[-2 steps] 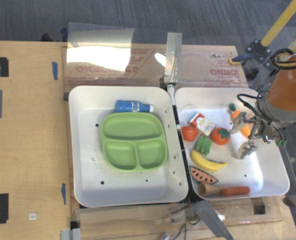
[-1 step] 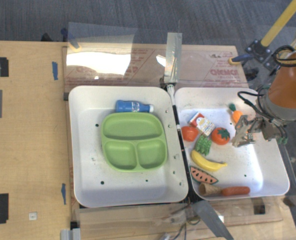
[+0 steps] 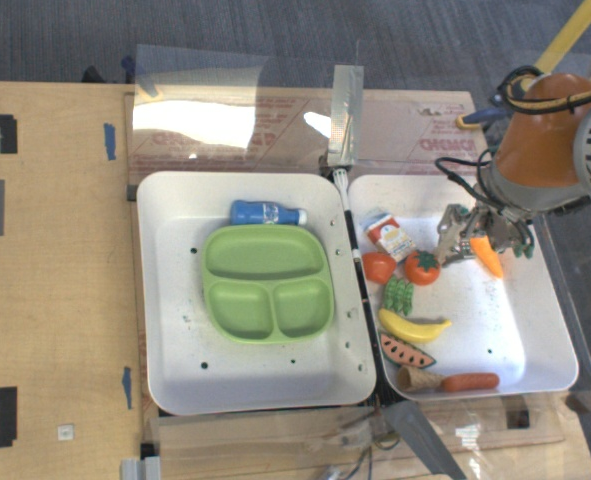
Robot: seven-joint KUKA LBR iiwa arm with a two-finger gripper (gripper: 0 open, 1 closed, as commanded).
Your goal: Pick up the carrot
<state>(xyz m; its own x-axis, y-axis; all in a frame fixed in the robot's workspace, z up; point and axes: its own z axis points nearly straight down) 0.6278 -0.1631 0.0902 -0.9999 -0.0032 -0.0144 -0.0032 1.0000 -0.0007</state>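
Here, carrot (image 3: 488, 256) at gripper (image 3: 472, 240), right bin (image 3: 545, 363)

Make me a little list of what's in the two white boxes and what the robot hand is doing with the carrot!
left bin: green divided plate, blue bottle behind it
right bin: carrot, small carton, two tomatoes, green vegetable, banana, watermelon slice, sausage
carrot: orange, at the far right of the right bin, right beside the gripper
gripper: down in the right bin, next to the carrot; whether it grips it cannot be told
arm: reaches in from the right
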